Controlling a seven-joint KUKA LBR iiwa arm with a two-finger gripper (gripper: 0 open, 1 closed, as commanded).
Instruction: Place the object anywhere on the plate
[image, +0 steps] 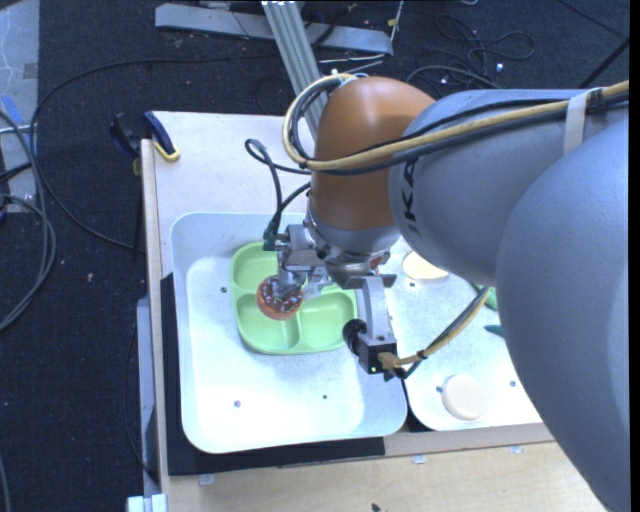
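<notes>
Arm (480, 180) comes in from the right of the frame, grey w/ orange band (365, 150) above the wrist, filling most of the upper right. The gripper (283, 290) hangs over the centre-left of the frame, above the green plate (320, 325).

Plate is a divided green tray w/ compartments, sitting in the left bin (210, 400) — upper-middle part of that bin. Small round reddish-brown object (278, 299) sits right at the gripper tip, over the plate's left-hand compartment area. Metal parts of the gripper overlap the top of it; cannot tell whether the object rests on the plate or is lifted off it. Fingers: cannot tell if wide, narrow or holding — hidden by the wrist & blurred.

Right bin (430, 405) is at lower centre-right, mostly covered by the arm. In it, a pale round disc (465, 397) near the bottom edge, and a cream-coloured piece (422, 267) just under the wrist. Bit of teal (487, 297) at the arm's edge.

Bench (200, 140) is pale; a blue-and-yellow clamp (160, 135) at its upper-left corner. Cables on the dark floor (70, 250) at left.
</notes>
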